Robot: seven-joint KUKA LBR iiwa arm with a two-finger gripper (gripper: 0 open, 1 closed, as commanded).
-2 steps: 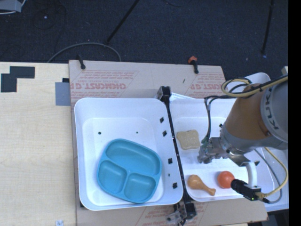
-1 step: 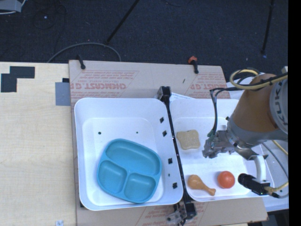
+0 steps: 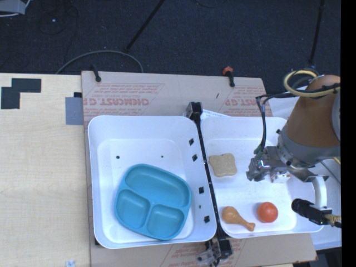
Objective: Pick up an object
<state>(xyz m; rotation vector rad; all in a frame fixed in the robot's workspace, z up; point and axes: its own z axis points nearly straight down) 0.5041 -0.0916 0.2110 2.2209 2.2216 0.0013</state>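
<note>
The right bin (image 3: 245, 135) holds a tan slice of bread (image 3: 223, 164) near its left wall, a brown chicken drumstick (image 3: 237, 217) at the front, and a red tomato (image 3: 268, 212) at the front right. My gripper (image 3: 260, 170) hangs over the middle of the right bin, to the right of the bread and above the tomato in the picture. Nothing shows between its tips.
The left bin (image 3: 105, 132) carries a blue divided tray (image 3: 153, 201). A black divider (image 3: 201, 171) with clips separates the two bins. Brown cardboard lies under both bins, and the wooden bench stretches to the left.
</note>
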